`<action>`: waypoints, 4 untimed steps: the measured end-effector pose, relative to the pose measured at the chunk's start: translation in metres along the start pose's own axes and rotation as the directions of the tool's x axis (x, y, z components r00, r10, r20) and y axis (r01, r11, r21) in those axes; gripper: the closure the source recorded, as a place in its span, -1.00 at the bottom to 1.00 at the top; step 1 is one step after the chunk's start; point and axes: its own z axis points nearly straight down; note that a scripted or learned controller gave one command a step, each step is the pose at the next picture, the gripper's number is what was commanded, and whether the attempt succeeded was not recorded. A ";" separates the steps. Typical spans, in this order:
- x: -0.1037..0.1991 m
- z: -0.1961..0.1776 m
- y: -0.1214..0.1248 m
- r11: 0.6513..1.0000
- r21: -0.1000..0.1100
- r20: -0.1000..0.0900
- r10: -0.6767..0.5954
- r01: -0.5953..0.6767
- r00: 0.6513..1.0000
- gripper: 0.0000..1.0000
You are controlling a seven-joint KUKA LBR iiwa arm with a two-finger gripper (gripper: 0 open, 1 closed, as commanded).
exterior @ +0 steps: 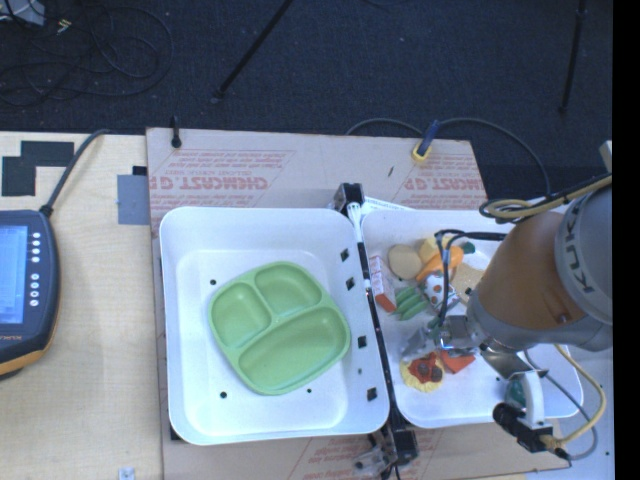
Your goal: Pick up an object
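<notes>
The right bin (455, 416) holds several small toys: a tan round piece (404, 261), a yellow-orange piece (444, 256), a green piece (410, 302), a small white figure (434, 288) and a yellow piece with red and dark marks (424, 370). My gripper (447, 336) hangs low over the middle of this bin, right above the yellow and red piece and just right of the green one. The arm's orange band (530, 273) and grey body cover the bin's right half.
The left bin (190, 268) carries a green divided plate (279, 326). Black clips run along the wall between the bins (362, 298). A teach pendant (20, 278) lies on the bench at far left. Cables loop at the arm's right side (575, 408).
</notes>
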 end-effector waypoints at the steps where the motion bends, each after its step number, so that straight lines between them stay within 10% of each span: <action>1: -0.003 0.000 0.001 1.000 0.003 -0.005 -0.003 0.003 1.000 -1.00; 4: 0.002 0.001 0.000 1.000 0.006 -0.005 -0.003 0.003 1.000 -1.00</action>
